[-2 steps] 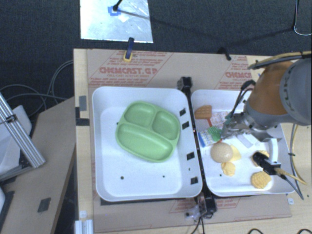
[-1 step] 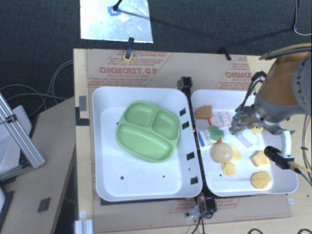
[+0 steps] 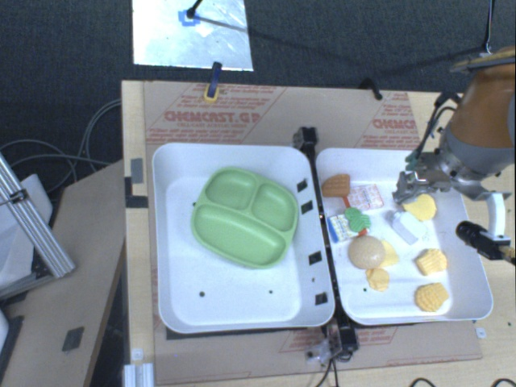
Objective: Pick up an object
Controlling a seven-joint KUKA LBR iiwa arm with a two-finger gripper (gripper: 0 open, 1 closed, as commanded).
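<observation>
My gripper [image 3: 409, 185] hangs over the upper right part of the right bin [image 3: 476, 297], just left of a pale yellow piece [image 3: 421, 208]. A white block [image 3: 407, 227] lies right below it. Further left in that bin are a brown bread-like piece [image 3: 336, 185], a red and white packet [image 3: 367, 196], a green leafy toy [image 3: 356, 218] and a beige round bun [image 3: 367, 252]. Yellow corn-like pieces [image 3: 430, 260] [image 3: 431, 297] lie toward the bin's front right. Nothing shows between the gripper's tips.
The left bin [image 3: 173, 297] holds a green divided plate [image 3: 246, 216]. A black divider with clips [image 3: 316, 216] runs between the bins. A black part of the arm [image 3: 482, 240] reaches over the right bin's right rim.
</observation>
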